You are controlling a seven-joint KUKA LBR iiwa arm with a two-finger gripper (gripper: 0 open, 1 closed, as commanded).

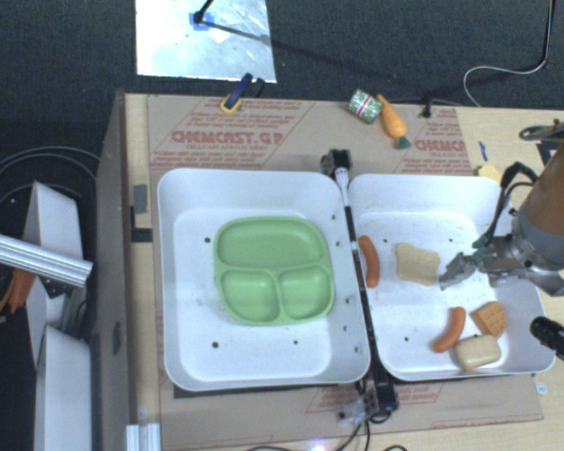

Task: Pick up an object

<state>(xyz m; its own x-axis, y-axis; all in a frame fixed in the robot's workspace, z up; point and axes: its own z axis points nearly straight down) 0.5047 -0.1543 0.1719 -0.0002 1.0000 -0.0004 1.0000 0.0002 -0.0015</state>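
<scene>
Camera view: the pincer (454, 269) hangs low in the right bin (423, 360), toward the tabletop's right edge, and I cannot tell its state. Just beside its tip, toward the bins' shared wall, lies the pale bread piece (416, 263), the nearest pick.

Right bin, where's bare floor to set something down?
In the right white bin, the far strip above the pale bread slice is bare, as is the near-left corner below the orange sausage. Crowded: near-right corner, with second sausage, waffle piece, cream block.
</scene>
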